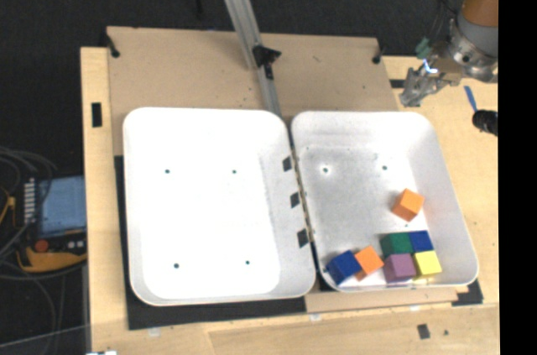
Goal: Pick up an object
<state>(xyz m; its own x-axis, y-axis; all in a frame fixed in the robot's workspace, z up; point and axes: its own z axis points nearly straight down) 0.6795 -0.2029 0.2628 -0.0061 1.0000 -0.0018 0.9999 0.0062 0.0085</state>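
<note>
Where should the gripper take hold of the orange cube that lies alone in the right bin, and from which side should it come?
Probably from straight above, closing on two opposite flat side faces of the lone orange cube. It sits apart from the other blocks and from the right bin's walls, so there is free space all round for the fingers. It looks turned relative to the bin's edges, so the gripper should likely rotate to match.

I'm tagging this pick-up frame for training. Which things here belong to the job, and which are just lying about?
Job:
gripper
lone orange cube
blue cube
second orange cube
green cube
purple cube
yellow cube
right bin

Lying about:
left bin
metal rail
blue device
</note>
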